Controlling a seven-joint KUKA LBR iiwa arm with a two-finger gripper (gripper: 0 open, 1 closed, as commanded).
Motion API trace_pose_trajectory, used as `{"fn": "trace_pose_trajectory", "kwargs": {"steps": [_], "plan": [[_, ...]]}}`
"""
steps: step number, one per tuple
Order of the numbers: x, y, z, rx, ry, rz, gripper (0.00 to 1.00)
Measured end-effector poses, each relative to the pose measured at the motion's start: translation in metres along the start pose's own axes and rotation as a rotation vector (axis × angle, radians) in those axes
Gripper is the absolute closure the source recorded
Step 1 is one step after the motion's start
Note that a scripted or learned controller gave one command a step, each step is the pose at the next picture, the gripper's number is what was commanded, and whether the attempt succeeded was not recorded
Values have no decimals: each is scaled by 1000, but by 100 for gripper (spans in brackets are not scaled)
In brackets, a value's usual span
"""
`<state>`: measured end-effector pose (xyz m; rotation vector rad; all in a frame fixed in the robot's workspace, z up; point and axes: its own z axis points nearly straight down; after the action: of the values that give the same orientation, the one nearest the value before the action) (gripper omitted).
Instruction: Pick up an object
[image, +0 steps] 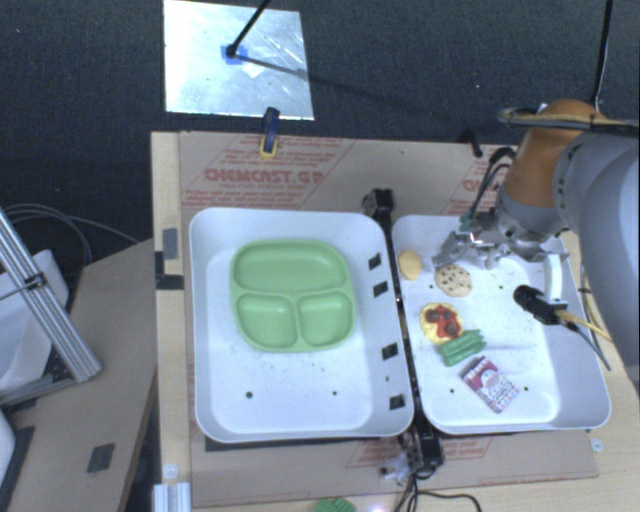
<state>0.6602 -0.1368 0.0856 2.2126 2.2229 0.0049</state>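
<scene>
My gripper (463, 247) hangs low over the back of the right bin (570, 400), reaching in from the right. Just in front of it lies a round chocolate-chip cookie (453, 280). A yellow oval piece (410, 264) sits to the gripper's left, near the bin's left wall. Closer to the front lie a red and yellow food piece (441, 321), green bean pods (462, 347) and a red and white packet (490, 385). I see nothing held in the gripper.
The left bin (215, 390) holds a green divided plate (292, 295). A black divider with clips (392, 300) runs between the two bins. A shiny metal sheet (238, 60) lies on the floor behind the bench.
</scene>
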Motion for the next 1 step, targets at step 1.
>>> {"fn": "trace_pose_trajectory", "kwargs": {"steps": [1], "plan": [[1, 0, -12, -2, 0, -2, 100]]}}
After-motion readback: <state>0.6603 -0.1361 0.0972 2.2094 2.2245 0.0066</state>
